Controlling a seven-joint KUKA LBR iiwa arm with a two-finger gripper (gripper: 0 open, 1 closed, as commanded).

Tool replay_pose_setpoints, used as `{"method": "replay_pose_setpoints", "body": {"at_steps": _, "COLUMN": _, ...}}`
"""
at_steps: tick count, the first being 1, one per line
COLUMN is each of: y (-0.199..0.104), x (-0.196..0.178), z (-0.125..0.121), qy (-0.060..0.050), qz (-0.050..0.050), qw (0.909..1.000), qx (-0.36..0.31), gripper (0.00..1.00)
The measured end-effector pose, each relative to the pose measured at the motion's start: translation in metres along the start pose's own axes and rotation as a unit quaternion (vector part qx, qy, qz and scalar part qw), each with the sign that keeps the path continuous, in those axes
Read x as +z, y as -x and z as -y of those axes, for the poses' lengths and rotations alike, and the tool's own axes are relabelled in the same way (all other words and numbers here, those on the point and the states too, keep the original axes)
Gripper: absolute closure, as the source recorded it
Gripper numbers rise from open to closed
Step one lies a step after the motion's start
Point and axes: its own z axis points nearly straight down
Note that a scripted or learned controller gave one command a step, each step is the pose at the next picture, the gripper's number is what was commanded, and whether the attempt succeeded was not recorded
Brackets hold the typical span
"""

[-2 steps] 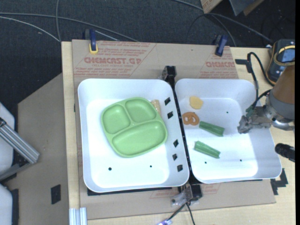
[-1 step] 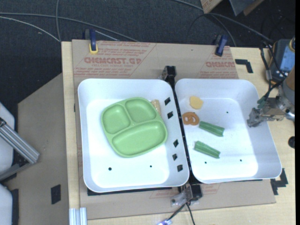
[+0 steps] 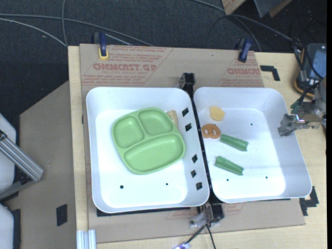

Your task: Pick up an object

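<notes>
White plastic forms the 2 bins, and the gripper (image 3: 288, 124) hangs at the outer edge of the right bin (image 3: 290, 160), over its sloped wall. Whether the pincer is wide or narrow I cannot tell; it is small and grey against the wall, and nothing visible sits in it.

Candidates for picking lie inward from the pincer, toward the divider between the bins: 2 green sticks, the upper one (image 3: 235, 142) nearer and the lower one (image 3: 229, 165) a little further down the bin floor; beyond them an orange ring (image 3: 210, 132) and a yellow disc (image 3: 217, 113). Far beyond, in the left bin (image 3: 104, 180), rests a green divided plate (image 3: 149, 140).

To do this step well, I would aim for the upper stick: it lies apart from its neighbours. Crossing its short width, and descending fully to the floor before closing, should help. The ring touches or nearly touches that stick's end, so approach mid-length.

Hard to read: the arm is cut off at the frame edge, and a small tan item behind the plate's far corner is partly hidden.
</notes>
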Motion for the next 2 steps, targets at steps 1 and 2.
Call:
{"method": "replay_pose_setpoints", "body": {"at_steps": 1, "y": -0.058, "x": 0.006, "z": -0.012, "qy": -0.003, "qz": -0.002, "qw": 1.0, "qx": -0.003, "gripper": 1.0}}
{"method": "replay_pose_setpoints", "body": {"at_steps": 2, "y": -0.112, "x": 0.015, "z": -0.027, "qy": -0.003, "qz": -0.002, "qw": 1.0, "qx": -0.003, "gripper": 1.0}}
